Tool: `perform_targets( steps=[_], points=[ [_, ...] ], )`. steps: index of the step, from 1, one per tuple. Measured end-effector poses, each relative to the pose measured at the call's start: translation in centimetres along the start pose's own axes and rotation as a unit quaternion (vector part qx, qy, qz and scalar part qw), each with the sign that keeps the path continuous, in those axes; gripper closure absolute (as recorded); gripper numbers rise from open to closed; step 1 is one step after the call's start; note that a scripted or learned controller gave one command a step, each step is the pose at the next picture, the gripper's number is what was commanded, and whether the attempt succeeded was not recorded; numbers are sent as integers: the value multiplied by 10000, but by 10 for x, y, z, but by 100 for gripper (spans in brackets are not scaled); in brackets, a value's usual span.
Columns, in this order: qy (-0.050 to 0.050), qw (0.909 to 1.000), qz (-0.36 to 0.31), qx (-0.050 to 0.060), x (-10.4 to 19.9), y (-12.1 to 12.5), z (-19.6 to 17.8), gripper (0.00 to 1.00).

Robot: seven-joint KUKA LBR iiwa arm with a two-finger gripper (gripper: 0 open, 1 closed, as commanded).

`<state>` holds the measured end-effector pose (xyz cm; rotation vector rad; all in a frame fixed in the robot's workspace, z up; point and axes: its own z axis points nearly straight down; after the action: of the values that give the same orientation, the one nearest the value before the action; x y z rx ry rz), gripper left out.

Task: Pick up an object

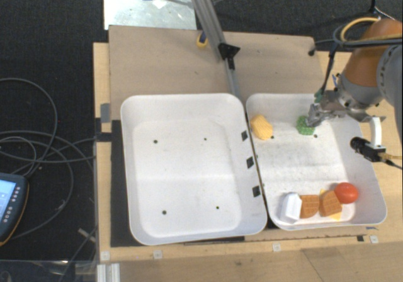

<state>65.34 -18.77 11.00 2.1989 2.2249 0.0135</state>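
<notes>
Your grey arm with the orange band (371, 67) comes in from the right, over the far right corner of the right-hand shallow white plastic bin (368, 214). The two-finger metal gripper (313, 118) sits low, right on top of a small green lumpy object (305, 127) near that bin's far wall. The tips meet the green piece from above; whether it sits between them or just under them, you can't tell from this angle. Whether the gripper is open or closed can't be read here either, too small and partly masked by the wrist.

Rest of the right bin, for your reference:
- a yellow corn-cob-shaped toy (262, 127) lies at the far left, just beside the edge shared with the other bin, well apart from the green piece
- along the near wall, a row: small white block (289, 206), two orange-brown waffle-textured pieces (309, 206) (330, 203) touching each other, and a round red tomato-like ball (346, 192) at the right end, touching the second brown piece
- something yellow peeks out under the brown pieces, too hidden to identify

The left-hand shallow white plastic bin (135, 211) shows a few small dark dots on its floor. Both bins sit on a brown bench top (271, 63).
</notes>
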Motion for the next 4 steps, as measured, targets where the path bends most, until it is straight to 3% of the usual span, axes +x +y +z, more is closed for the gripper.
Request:
perform_targets(
  steps=[2, 3, 4],
  points=[
    [10, 10000, 25, 46, 7, 2, -91, 100],
    [1, 10000, 27, 27, 4, 4, -156, 100],
    [25, 10000, 7, 72, 57, 5, -143, 100]
  ],
)
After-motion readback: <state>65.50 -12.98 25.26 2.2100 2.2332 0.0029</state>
